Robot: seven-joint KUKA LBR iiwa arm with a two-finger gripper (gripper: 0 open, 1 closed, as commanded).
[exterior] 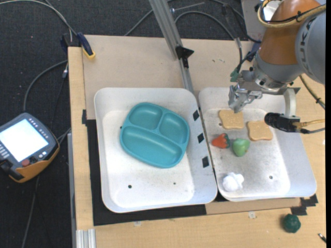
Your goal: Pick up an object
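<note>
End effector (239,101) hangs over the far part of the right bin (295,182), fingers pointing down; open or closed, cannot tell from this angle. Nothing seen between the fingers.

Directly below its tip, touching or nearly so: toast slice (231,120), lying flat on the bin floor. Second toast slice (259,130) just right of and nearer the camera than the end effector, also flat, apart from the first. Red pepper toy (221,141) sits nearer the camera than the end effector, slightly left, beside the bin's left wall. Green round toy (240,147) just right of the red one, touching or almost touching. White crumpled object (232,182) further toward the camera, near the bin's front edge.

Left bin (111,190) sits well left of the end effector, holding a teal divided plate (154,134), flat, slightly rotated.

Dark green ball (291,222) lies on the table (129,56) outside the bins, near the front right corner. Grey arm with orange band (289,14) comes in from the right, above the end effector. Handheld pendant (23,146) sits far left, off the table.
</note>
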